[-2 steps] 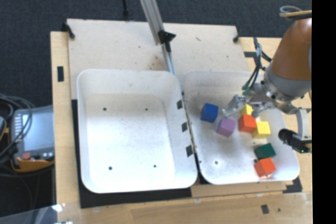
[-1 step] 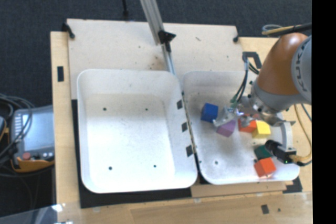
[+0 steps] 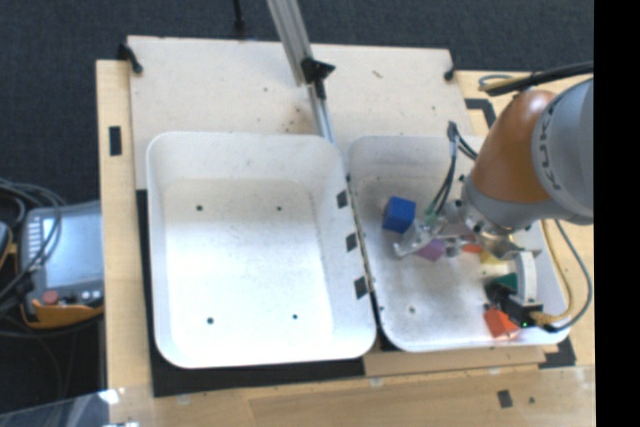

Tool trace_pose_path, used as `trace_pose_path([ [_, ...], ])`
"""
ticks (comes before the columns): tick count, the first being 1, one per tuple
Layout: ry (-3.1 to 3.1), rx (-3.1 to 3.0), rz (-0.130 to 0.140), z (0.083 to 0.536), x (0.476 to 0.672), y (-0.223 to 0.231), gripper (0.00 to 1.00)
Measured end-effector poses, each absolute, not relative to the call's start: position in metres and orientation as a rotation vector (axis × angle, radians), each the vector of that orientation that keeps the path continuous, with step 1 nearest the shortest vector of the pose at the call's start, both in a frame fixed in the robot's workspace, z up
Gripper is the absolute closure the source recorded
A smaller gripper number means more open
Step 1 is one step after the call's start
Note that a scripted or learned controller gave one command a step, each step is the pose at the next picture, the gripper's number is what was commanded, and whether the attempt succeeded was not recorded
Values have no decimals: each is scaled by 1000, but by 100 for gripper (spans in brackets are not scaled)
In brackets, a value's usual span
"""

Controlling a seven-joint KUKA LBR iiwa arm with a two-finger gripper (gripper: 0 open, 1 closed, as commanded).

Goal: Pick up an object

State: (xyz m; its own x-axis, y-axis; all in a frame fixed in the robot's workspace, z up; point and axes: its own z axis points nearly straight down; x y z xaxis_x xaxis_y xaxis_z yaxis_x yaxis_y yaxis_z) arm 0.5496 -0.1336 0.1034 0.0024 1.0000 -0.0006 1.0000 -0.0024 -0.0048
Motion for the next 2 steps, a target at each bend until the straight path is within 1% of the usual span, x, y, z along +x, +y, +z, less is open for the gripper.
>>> trace_pose_path([
  [1, -2212, -2235, -3, 117, 551, -134, 100],
  [2, -2217, -2233, -4, 162, 553, -142, 100],
])
